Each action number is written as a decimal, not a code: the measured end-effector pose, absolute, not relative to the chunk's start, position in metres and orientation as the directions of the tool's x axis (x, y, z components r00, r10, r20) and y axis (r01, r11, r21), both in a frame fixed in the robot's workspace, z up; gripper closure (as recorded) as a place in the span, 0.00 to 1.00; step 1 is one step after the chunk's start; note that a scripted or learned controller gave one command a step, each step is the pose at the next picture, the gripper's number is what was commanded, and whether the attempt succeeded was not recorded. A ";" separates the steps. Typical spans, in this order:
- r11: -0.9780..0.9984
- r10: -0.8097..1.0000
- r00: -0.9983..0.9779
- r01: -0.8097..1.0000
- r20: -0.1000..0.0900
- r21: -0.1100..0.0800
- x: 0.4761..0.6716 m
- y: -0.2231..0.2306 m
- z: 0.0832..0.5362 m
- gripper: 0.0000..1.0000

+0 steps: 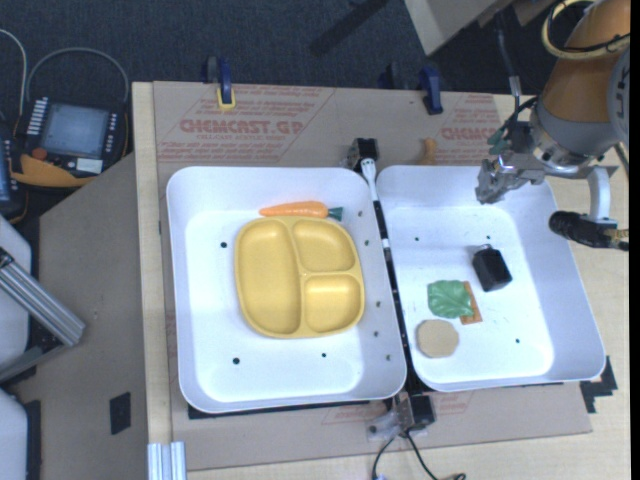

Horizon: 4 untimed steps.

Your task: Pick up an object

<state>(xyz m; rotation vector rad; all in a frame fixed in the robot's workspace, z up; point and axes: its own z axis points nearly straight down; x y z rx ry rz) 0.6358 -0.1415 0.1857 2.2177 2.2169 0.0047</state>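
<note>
Dark carpet surrounded the bench (300,118), whose brown board bore two white bins side by side. From the right the arm (590,58) reached in, its orange band above the grey wrist, bent down over the far edge of the right bin (540,363). Its pincer (492,183) hung at that bin's far rim, above the bin floor, with nothing seen between its fingers; whether they stood apart or together could not be told.

That bin held a black block (491,268) near its middle, a green piece (450,298) on an orange card just nearer the camera, and a tan disc (437,339) beside that. The left bin (200,358) held a yellow tray (298,275) with three compartments and a carrot (296,209) touching its far edge. A pendant (72,131) with a screen lay on the floor at left.
</note>
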 end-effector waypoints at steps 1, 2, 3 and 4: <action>0.001 1.000 -0.001 1.000 -0.003 0.009 0.640 -0.146 0.250 1.00; 0.005 1.000 -0.005 1.000 0.002 -0.002 0.635 -0.095 0.249 1.00; 0.007 1.000 -0.007 1.000 0.003 -0.003 0.619 -0.034 0.248 1.00; 0.005 1.000 -0.005 1.000 0.002 -0.005 0.598 0.008 0.232 1.00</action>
